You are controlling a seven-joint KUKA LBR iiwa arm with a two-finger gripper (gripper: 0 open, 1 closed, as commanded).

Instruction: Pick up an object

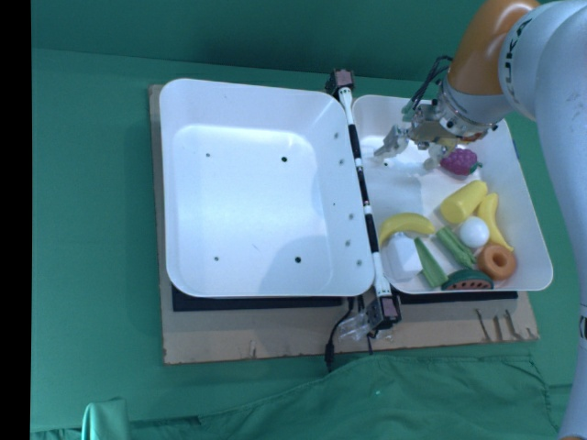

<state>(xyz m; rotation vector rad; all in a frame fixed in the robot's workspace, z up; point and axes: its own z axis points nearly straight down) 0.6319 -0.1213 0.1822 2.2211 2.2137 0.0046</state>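
Left bin (257, 108) being shown on bench (92, 200). Gripper (406, 151) being held spread over right bin (532, 246), nothing pinched. Purple grapes (459, 161) lying just beside gripper. Yellow banana (406, 225), white ball (474, 232), orange ring (498, 261) being kept nearer bin front.

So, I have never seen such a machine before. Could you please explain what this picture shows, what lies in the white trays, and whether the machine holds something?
The grey machine with the orange band is a robot arm reaching in from the right. One camera fixed above the bench looks down at a slant. At the arm's end is its hand, a two-finger part for grasping; nothing is between its fingers, which look spread. The hand hangs over the upper part of the right bin. That bin holds toy food: purple grapes beside the hand, and lower a banana, a white ball, an orange ring and a watermelon slice. The left bin stands beside it on green cloth.
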